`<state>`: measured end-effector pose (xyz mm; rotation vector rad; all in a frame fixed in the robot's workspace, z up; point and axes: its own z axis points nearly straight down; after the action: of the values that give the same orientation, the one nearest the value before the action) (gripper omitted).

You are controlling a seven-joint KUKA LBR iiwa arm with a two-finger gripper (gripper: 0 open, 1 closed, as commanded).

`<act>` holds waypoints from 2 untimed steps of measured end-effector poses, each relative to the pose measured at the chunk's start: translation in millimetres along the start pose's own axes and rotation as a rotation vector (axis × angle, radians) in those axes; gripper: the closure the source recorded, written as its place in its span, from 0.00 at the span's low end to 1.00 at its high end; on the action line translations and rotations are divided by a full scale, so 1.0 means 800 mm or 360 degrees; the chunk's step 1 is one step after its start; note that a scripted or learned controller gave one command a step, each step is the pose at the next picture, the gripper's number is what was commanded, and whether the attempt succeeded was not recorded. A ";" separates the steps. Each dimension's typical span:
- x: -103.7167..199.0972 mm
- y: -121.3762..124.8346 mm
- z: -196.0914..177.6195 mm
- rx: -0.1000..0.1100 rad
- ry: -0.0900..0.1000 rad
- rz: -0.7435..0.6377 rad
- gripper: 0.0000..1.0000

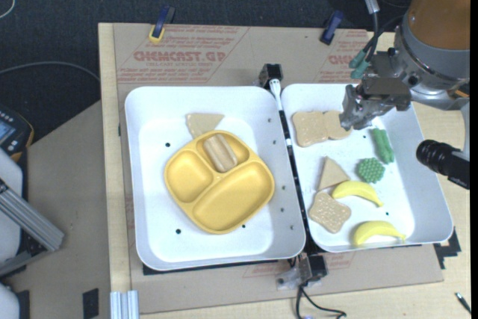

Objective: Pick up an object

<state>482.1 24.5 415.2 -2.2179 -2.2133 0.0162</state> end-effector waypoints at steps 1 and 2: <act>0.006 -0.003 0.066 -0.0009 0.0002 -0.0002 1.00; 0.109 -0.004 -0.044 -0.0039 0.0010 -0.0021 1.00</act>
<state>479.7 111.6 450.0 -2.2127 -2.2369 -0.0178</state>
